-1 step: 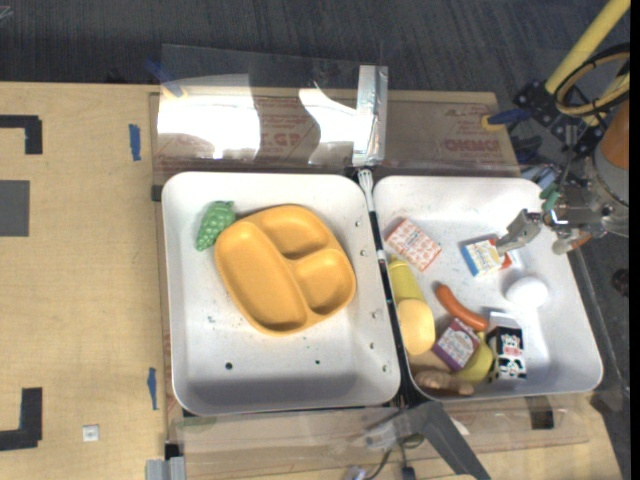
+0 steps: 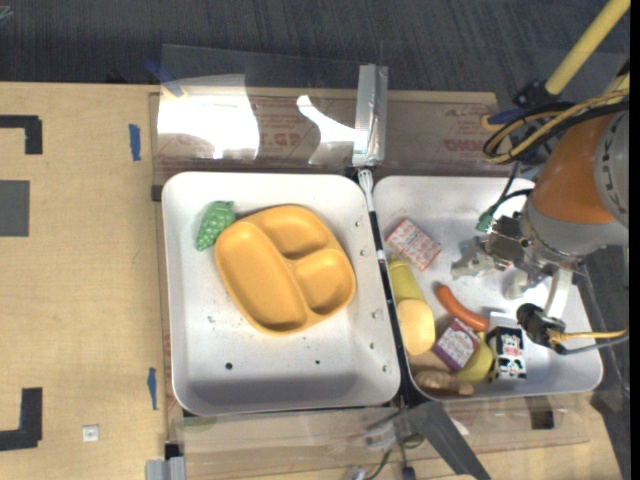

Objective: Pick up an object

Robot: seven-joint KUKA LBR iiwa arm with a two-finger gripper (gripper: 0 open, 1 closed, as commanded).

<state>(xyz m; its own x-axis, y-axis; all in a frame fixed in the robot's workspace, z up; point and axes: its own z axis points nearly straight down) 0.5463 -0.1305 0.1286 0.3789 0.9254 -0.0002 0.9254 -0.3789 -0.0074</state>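
The end effector (image 2: 497,260) hovers over the right bin (image 2: 570,368), above an orange carrot (image 2: 461,307). Whether it is apart or together cannot be told. A yellow divided plate (image 2: 286,266) fills the left bin (image 2: 190,348).

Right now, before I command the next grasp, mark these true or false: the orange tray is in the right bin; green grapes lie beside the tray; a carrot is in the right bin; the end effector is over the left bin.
1. The orange tray is in the right bin. False: it lies in the left bin.
2. Green grapes lie beside the tray. True.
3. A carrot is in the right bin. True.
4. The end effector is over the left bin. False: it is over the right bin.
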